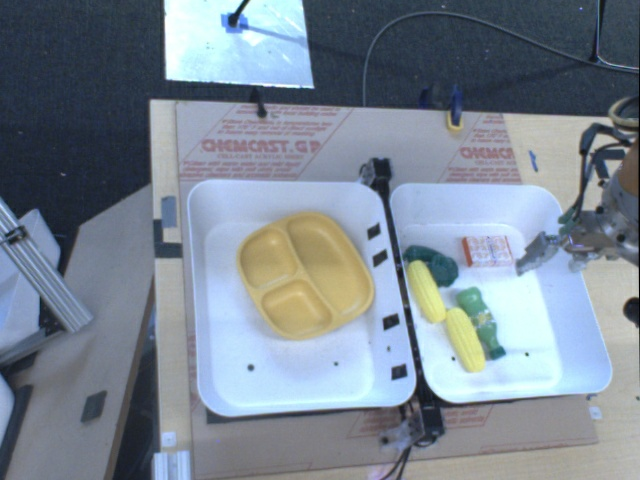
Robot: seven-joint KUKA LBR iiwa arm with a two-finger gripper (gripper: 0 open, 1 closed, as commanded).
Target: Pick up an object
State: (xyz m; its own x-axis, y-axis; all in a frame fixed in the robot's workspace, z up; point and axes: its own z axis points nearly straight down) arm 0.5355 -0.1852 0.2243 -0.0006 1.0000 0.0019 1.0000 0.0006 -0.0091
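The right bin (570, 358) holds several small objects. An orange and white box (487, 251) lies near its back. A dark green leafy piece (432, 264) sits at the back left, with a yellow corn cob (426, 290) beside it. A second corn cob (464, 338) lies further front, next to a green toy (482, 320). My gripper (530, 256) hangs over the right side of this bin, just right of the box, and nothing shows in its grasp. The arm comes in from the right edge.
The left bin (225, 368) holds a yellow divided plate (304, 273). A black clip strip (388, 268) joins the two bins. A shiny metal sheet (237, 28) lies beyond the bench. An aluminium rail (40, 278) stands at the left.
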